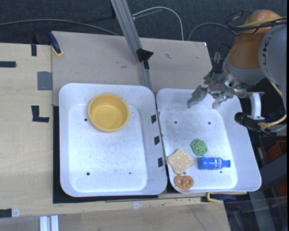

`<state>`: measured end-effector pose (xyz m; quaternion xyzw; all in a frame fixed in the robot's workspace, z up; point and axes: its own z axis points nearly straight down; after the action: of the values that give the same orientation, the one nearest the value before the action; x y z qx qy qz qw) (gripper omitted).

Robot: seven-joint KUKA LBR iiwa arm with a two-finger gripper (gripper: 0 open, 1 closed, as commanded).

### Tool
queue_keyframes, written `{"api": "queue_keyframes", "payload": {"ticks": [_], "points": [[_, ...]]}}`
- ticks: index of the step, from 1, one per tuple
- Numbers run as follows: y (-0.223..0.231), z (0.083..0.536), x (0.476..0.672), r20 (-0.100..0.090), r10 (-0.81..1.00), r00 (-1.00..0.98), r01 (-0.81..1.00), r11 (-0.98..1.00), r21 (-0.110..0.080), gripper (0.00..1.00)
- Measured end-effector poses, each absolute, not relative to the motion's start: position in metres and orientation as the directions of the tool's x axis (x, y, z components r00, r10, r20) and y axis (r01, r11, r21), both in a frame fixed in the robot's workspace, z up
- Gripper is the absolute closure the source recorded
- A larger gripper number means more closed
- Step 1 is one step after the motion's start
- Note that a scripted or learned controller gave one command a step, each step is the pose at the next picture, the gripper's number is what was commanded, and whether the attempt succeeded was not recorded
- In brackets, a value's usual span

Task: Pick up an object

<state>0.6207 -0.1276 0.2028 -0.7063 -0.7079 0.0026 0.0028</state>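
My gripper (205, 100) hangs open over the far edge of the right bin (241, 143), with nothing between its fingers. Well below it in that bin lie a green lumpy object (199, 147), a blue bottle (213, 163) on its side, a tan cracker (180, 160) and a brown pretzel (184, 182) at the bin's near left corner. All of them are apart from the gripper. A yellow bowl (108, 112) sits in the far part of the left bin (77, 177).
A slanted metal pole (130, 30) rises from the bench behind the bins, just left of the gripper. Cables run across the dark floor at the back. The arm's grey body and orange band (250, 42) fill the upper right.
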Motion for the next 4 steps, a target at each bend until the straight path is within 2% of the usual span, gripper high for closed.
{"api": "queue_keyframes", "payload": {"ticks": [2,3,4], "points": [[-0.129,0.088,0.621,-0.002,1.0,-0.002,1.0,0.002,0.0,0.0],[-0.128,0.098,0.62,0.0,1.0,-0.002,1.0,0.002,-0.002,1.0],[-0.135,0.149,0.615,-0.001,1.0,-0.001,1.0,0.001,0.003,1.0]]}}
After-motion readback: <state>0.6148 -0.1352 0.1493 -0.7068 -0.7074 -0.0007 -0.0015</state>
